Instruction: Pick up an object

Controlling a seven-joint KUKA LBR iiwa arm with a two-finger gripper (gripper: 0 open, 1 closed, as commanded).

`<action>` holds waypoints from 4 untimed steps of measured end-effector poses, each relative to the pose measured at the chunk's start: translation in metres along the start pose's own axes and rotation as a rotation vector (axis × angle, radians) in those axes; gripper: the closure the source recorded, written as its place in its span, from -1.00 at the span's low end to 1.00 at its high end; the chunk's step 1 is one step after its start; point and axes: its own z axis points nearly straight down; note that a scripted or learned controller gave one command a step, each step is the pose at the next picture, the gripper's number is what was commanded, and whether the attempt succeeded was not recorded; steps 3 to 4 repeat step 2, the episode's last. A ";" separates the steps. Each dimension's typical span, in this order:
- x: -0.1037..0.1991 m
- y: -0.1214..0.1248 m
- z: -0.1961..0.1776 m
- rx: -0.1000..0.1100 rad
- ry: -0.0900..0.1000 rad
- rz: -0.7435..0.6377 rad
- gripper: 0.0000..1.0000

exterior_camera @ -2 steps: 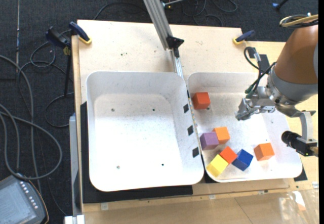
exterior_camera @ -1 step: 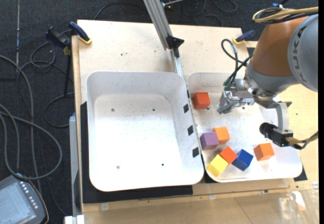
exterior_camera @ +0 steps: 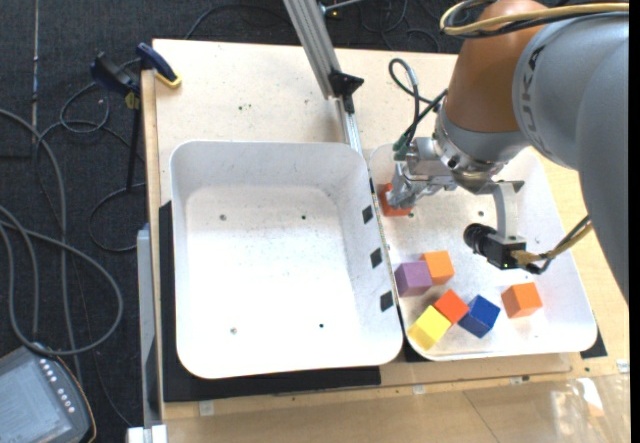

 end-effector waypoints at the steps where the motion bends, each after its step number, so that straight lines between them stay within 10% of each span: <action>1: 0.042 0.017 -0.005 0.000 0.000 0.002 1.00; 2: 0.099 0.046 -0.008 -0.001 0.001 0.002 1.00; 4: 0.099 0.046 -0.008 -0.001 0.001 0.002 1.00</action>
